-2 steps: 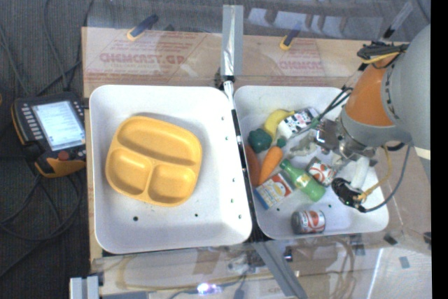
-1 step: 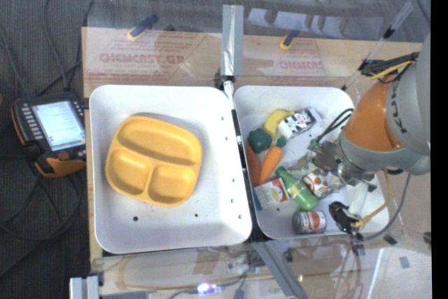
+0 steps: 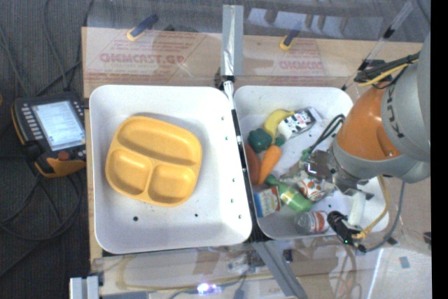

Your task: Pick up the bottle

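Two white bins sit side by side; the bottle lies in the right bin, at its near edge, just below my gripper

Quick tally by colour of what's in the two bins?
Yellow: 2, the divided tray in the left bin, and a banana
Orange: 1, a carrot
Green: 2, a round vegetable and a green piece
White carton: 1
Clear bottle: 1
Total: 7, as far as the clutter under the arm allows
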Tool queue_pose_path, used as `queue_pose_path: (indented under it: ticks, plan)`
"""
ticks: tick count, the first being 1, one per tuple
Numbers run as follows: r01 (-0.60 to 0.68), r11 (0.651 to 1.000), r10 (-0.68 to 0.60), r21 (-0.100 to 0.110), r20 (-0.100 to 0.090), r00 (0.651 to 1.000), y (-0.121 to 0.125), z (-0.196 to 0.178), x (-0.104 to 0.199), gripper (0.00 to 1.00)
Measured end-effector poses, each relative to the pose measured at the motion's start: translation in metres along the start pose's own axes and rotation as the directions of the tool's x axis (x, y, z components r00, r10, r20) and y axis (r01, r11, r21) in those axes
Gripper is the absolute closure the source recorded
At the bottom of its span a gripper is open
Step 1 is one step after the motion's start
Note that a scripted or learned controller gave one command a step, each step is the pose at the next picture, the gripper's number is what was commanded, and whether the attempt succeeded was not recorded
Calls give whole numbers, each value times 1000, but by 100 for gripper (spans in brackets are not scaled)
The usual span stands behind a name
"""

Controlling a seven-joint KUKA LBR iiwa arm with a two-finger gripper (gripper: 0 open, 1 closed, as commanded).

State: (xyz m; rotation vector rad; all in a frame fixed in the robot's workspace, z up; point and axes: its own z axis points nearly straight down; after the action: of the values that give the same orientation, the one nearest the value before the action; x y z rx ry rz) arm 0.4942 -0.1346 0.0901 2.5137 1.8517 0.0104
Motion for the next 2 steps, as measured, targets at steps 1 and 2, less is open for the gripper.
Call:
queue_pose_path:
  ticks: [1, 2]
  plan:
    - [18, 1000, -18, -1, -1, 1000, -6, 0, 1, 0]
    - [34, 999, -34, 24, -3, 999, 35, -84, 29, 0]
